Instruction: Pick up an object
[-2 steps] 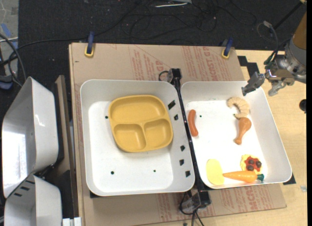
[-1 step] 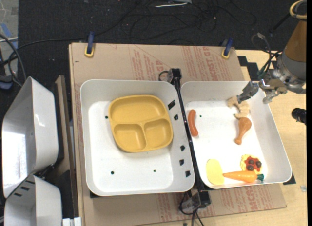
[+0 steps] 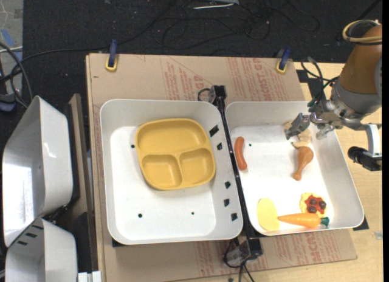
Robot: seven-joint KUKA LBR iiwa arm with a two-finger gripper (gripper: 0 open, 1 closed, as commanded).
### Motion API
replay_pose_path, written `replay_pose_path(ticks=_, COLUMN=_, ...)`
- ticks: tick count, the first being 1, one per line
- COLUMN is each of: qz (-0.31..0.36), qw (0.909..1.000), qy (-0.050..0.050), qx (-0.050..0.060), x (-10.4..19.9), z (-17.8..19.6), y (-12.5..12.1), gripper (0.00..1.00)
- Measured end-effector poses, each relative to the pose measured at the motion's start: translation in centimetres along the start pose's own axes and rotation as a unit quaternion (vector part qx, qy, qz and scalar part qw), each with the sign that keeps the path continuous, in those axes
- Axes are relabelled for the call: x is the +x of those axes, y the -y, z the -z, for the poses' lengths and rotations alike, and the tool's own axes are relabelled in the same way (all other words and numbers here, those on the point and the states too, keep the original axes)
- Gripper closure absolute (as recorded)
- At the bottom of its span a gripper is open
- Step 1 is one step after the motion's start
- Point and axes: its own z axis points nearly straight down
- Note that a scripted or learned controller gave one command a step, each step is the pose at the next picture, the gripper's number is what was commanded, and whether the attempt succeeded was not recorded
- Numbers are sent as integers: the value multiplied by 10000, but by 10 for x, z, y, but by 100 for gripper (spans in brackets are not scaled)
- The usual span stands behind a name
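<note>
My hand hangs over the right bin, close inside its far rim; whether its tips are apart or together I cannot tell. Nothing sits between them that I can see. Just at 6 o'clock of it lies a glossy brown drumstick, knob end down. At 9 o'clock a smooth reddish sausage hugs the bin's left wall, with bare white floor between. Along the near rim lie a pale yellow oval piece, an orange carrot and a berry-topped piece. The left bin holds a yellow divided plate on the cardboard-covered counter.
</note>
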Motion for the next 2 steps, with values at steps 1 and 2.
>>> replay_pose_path(ticks=1, qz=1, qw=10000, qy=-1, qx=2, x=3, z=-63, y=2, gripper=0)
replay_pose_path(ticks=2, qz=-1, qw=10000, qy=3, qx=0, x=2, z=-50, y=2, gripper=100)
